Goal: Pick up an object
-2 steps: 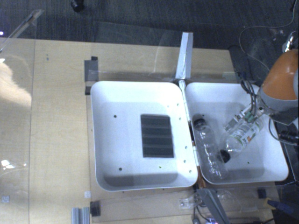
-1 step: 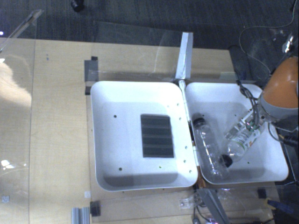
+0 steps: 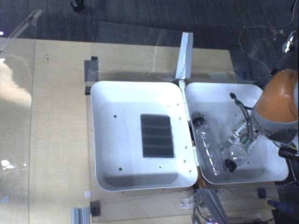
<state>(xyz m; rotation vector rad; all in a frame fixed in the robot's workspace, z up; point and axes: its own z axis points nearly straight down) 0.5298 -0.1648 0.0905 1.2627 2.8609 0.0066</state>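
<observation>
In the right bin (image 3: 219, 93), a clear plastic bottle (image 3: 207, 146) with a black cap lies lengthwise along the left wall. My gripper (image 3: 238, 146) reaches down into this bin from the right, below the arm's orange band (image 3: 279, 101). It is low over the bin floor, just right of the bottle. A small black piece (image 3: 230, 164) lies near the gripper's tip. A dark ridged rectangular block (image 3: 157, 135) lies flat in the middle of the left bin (image 3: 107, 125).
A grey metal bar (image 3: 185, 55) stands at the back between the two bins. Cables (image 3: 240, 107) run along the arm above the right bin's back part. The wooden bench (image 3: 51, 125) stretches to the left of the bins.
</observation>
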